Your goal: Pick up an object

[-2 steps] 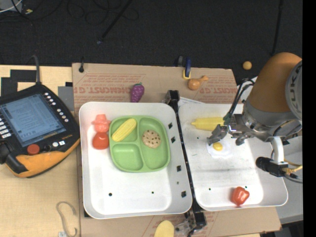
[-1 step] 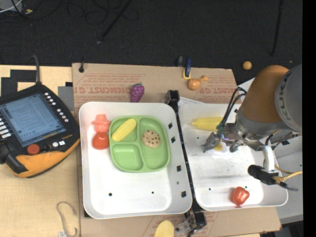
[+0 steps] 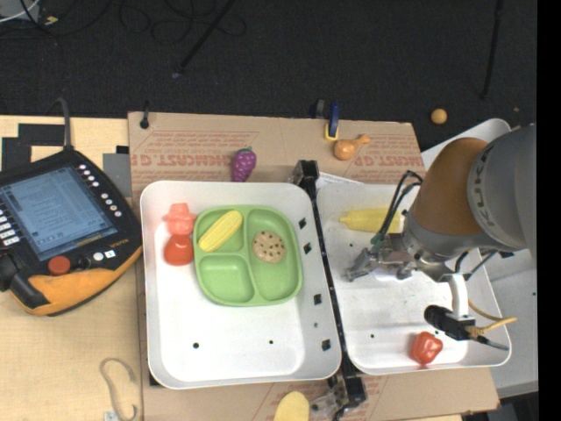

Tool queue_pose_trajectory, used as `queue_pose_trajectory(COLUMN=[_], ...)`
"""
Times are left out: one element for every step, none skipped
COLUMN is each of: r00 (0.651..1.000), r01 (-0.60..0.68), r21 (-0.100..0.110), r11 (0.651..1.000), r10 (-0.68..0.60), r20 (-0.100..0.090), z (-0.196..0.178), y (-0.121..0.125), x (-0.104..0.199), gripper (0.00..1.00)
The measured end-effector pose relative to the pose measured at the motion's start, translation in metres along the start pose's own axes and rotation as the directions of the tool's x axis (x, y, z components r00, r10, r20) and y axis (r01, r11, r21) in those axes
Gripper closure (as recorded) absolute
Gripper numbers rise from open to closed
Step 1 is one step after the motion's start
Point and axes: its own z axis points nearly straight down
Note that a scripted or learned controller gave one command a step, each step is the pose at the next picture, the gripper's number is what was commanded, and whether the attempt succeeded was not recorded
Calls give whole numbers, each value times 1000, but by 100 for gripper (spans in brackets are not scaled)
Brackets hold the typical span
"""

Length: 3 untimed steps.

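Overhead: bench [image 3: 79,358] bears two white bins [image 3: 175,340]; cardboard [image 3: 202,143] behind; fingers [image 3: 361,266] state unclear.

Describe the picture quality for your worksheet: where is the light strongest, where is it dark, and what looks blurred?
Camera view: the two white bins are brightest, nearly washed out; the dark floor at the top swallows detail in its cables; the arm's orange band looks soft; the gripper casts only a faint shadow on the right bin; the green tray stays crisp.
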Motion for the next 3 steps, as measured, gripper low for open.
queue_pose_trajectory(r00=[1000, 1000, 1000], r01=[-8, -1, 0], r21=[-3, -2, -5], r11=[1000, 1000, 1000], r10=[8, 1, 0], r20=[0, -1, -1], z=[-14, -58, -116], y=[1, 6, 8], x=[-3, 2, 10], gripper=[100, 100, 100])
